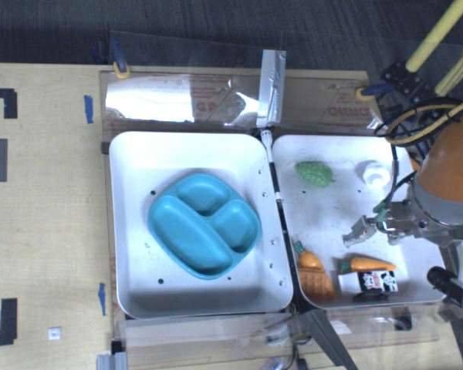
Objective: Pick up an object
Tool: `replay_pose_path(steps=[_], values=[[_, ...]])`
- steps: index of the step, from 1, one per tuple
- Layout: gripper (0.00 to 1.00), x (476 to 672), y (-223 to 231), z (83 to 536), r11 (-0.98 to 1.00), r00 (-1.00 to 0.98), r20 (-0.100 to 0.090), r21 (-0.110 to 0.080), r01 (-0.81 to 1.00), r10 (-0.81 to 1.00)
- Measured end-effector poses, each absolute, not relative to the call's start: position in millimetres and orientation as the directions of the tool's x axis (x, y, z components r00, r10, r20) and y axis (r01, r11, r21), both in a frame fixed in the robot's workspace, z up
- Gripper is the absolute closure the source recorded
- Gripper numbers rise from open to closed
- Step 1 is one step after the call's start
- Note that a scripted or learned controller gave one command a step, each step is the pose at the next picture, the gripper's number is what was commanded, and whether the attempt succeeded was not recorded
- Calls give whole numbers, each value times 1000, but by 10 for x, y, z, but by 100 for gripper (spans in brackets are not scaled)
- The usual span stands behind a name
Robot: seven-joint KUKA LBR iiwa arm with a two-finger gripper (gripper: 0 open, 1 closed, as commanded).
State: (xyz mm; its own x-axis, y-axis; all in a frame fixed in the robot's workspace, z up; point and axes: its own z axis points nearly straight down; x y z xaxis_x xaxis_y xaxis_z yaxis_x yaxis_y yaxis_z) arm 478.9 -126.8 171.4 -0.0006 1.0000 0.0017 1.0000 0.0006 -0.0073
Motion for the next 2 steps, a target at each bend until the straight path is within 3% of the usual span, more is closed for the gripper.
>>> replay_pose_path(steps=[1,2], values=[[0,4812,-1632,859,-247,247,2,1,969,969],[0,4825,-1072,865,-209,209,1,6,978,978]])
